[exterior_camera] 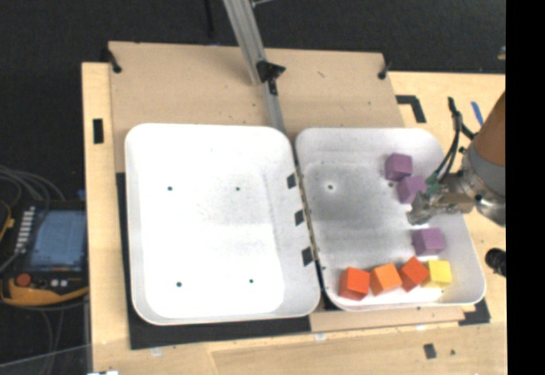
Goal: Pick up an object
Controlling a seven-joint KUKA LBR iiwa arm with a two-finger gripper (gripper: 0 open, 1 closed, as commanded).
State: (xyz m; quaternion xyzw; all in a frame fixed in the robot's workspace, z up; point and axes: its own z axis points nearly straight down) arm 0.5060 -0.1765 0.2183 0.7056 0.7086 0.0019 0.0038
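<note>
In the right bin [358, 194] lie three purple blocks: one near the back right [398, 165], one just below it [411, 187], and one lower down [428, 240]. Along the bin's front edge sit three orange blocks [355, 282] [386, 277] [414, 272] and a yellow block [439, 271]. My gripper [423, 210] reaches in from the right and hangs low between the middle and the lower purple blocks, close beside the middle one. No block shows between its fingertips.
The left bin [213, 220] lies beside the right one. A slanted metal pole [243, 15] rises from behind the bins. A screen device [51, 241] with cables sits off the bench at the far left.
</note>
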